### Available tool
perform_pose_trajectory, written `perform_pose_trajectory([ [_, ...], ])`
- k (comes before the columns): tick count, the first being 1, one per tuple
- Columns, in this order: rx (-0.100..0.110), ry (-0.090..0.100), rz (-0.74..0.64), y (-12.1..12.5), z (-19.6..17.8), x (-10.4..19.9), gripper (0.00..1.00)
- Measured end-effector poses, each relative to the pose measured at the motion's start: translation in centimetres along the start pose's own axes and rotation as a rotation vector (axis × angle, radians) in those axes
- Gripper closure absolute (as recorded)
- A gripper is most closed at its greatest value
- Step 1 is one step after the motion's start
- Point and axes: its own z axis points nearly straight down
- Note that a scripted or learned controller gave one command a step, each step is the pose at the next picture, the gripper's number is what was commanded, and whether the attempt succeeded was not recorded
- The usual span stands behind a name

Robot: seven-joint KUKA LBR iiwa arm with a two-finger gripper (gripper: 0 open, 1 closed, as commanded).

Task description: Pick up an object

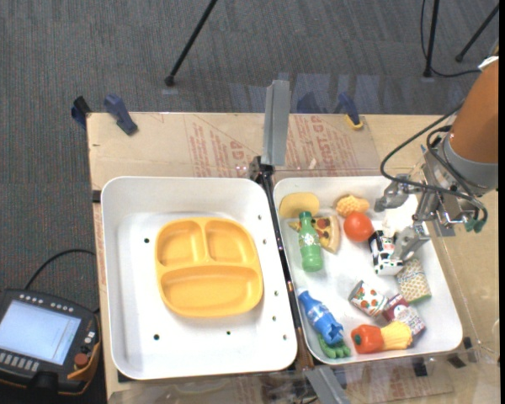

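My gripper [401, 220] hangs over the right side of the right bin [451, 310], open, with bare bin floor showing between its fingers. Just below it lies a black-and-white carton [386, 256], close to the lower finger [410, 243]. A red tomato [358, 225] sits to the gripper's left, with an orange-yellow piece [352, 204] above it. Further left are a green bottle [310, 241] and a pizza slice [326, 232].
Lower in the right bin lie a waffle-patterned pack [414, 284], a small can [368, 297], a blue bottle [319, 313], a red pepper [366, 337] and yellow fries [396, 335]. The left bin [118, 225] holds a yellow divided plate [209, 265]. Cables hang near the arm.
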Motion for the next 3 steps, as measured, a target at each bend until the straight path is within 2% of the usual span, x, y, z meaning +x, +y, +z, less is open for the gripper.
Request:
perform_pose_trajectory([
  [1, -0.005, 0.011, -0.280, 3.5, 14.8, 3.1, 0.00],
  [2, -0.002, -0.001, -0.308, 5.5, 15.5, -3.4, 0.00],
  [3, -0.001, -0.002, -0.308, 7.7, 15.4, -6.2, 0.00],
])
